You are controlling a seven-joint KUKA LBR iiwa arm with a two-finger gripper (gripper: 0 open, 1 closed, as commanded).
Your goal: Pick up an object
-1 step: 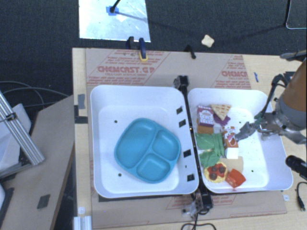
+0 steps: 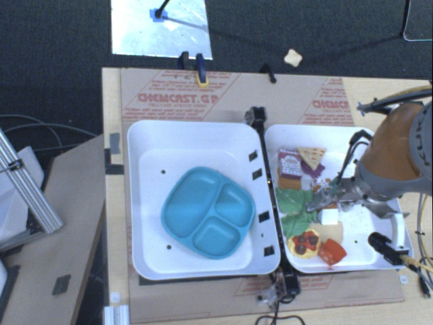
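Camera view has my end effector low in the right bin, over the green leafy piece amid the toy food pile; honestly can't tell its state. Blue tray sits in the left bin.

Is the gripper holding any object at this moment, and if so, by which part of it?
It cannot be told. The gripper is low in the right bin, over the green item and among the other toys, but its tip is too small and cluttered to judge.
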